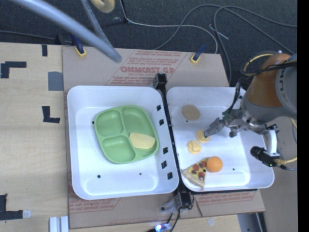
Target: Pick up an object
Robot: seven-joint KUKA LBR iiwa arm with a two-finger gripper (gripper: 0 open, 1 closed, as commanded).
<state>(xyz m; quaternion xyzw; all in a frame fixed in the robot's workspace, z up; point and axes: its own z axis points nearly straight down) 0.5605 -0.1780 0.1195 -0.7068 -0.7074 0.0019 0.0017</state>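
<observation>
Green tray (116, 129): lay in the left bin (79, 178), a yellow piece (143, 140) in one compartment.
Right bin (260, 180): held a tan disc (190, 112), two yellow bits (194, 147), pizza slice (195, 173), orange ball (214, 164).
Claw (206, 134): sat at the upper yellow bit; grip state could not be told.

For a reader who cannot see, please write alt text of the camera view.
The robot arm reaches from the right into the right bin, its gripper low over a small yellow piece. Nearby lie a tan disc, another yellow piece, an orange ball and a pizza slice. The left bin holds a green divided plate bearing a yellow piece.
</observation>
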